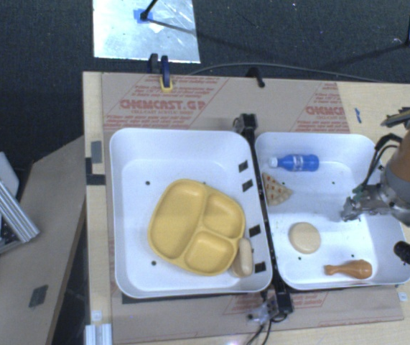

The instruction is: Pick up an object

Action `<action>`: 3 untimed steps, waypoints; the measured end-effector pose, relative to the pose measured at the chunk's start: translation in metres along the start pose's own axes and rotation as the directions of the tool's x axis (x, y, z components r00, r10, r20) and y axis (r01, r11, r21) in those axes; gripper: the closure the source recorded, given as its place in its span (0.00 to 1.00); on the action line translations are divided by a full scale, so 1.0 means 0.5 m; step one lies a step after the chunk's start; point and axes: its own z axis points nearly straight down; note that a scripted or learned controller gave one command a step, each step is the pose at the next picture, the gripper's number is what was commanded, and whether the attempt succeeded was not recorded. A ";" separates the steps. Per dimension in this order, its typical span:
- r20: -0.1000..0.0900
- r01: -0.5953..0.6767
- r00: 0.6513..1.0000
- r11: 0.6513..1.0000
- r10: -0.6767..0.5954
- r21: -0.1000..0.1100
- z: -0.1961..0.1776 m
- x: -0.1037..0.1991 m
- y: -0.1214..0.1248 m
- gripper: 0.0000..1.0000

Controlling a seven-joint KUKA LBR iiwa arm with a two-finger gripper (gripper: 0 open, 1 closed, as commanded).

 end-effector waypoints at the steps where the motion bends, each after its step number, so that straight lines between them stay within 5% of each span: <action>1: 0.001 0.002 1.000 1.000 -0.002 -0.003 -0.087 -0.002 0.010 1.00; 3: 0.002 0.003 1.000 1.000 -0.003 -0.005 -0.304 0.004 0.021 1.00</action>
